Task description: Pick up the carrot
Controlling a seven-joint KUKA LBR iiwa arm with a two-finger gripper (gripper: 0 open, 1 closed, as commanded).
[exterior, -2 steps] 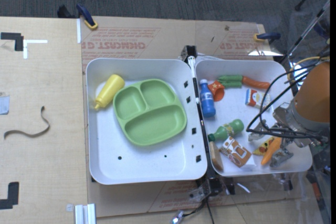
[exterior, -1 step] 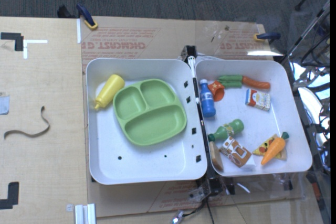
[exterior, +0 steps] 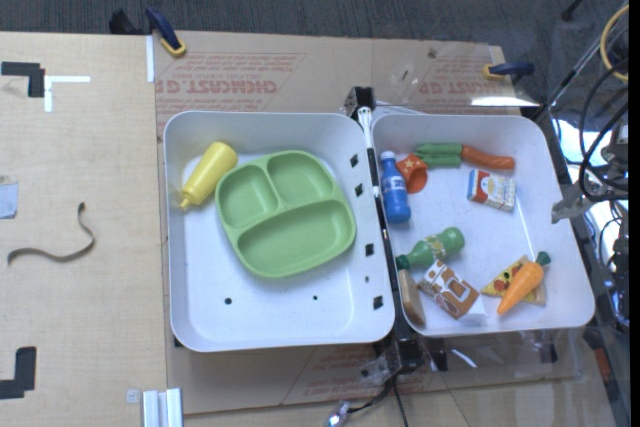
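Carrot (exterior: 522, 283) lying at the lower right of the right bin (exterior: 545, 155), leaning on a yellow wedge (exterior: 500, 283), green divided plate (exterior: 287, 212) and yellow mustard bottle (exterior: 206, 173) in the left bin (exterior: 180, 315), pincer state impossible to tell

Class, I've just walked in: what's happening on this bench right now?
Nothing is being handled yet. The carrot lies untouched in the near right corner of the right bin, beside a yellow wedge. Around it sit a blue bottle, a green bottle, a small carton and other toy food. The left bin holds a green divided plate and a yellow bottle.
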